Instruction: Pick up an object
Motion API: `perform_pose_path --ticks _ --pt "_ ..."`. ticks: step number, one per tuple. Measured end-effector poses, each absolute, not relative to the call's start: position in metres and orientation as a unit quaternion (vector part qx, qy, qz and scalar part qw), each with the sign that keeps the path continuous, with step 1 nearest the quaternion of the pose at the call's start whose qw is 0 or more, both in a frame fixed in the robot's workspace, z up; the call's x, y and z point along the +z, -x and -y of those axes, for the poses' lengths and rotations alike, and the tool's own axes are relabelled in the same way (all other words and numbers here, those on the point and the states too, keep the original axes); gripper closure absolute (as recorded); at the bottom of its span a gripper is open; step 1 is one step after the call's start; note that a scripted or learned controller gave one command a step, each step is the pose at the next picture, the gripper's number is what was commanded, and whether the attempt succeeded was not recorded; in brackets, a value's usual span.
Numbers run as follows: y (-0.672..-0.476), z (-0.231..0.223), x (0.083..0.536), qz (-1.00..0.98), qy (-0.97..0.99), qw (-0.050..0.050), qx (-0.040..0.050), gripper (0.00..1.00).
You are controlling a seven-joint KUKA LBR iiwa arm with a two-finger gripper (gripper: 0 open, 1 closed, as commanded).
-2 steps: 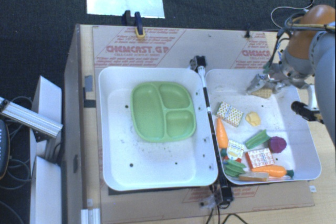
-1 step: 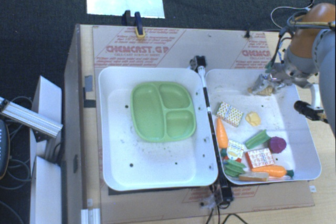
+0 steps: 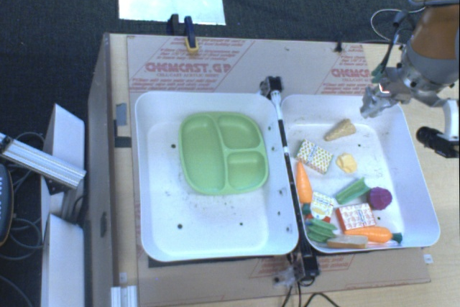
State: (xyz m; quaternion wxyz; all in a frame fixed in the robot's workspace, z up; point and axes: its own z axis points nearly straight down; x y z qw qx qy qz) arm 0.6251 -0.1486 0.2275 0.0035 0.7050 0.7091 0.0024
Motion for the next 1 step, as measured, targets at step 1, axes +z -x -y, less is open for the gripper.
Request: perform_pose_path --ticks 1 --pt "-0.6238 0.1489 0.2252 -0.709 -0.705 0.002 0.0008 0.00"
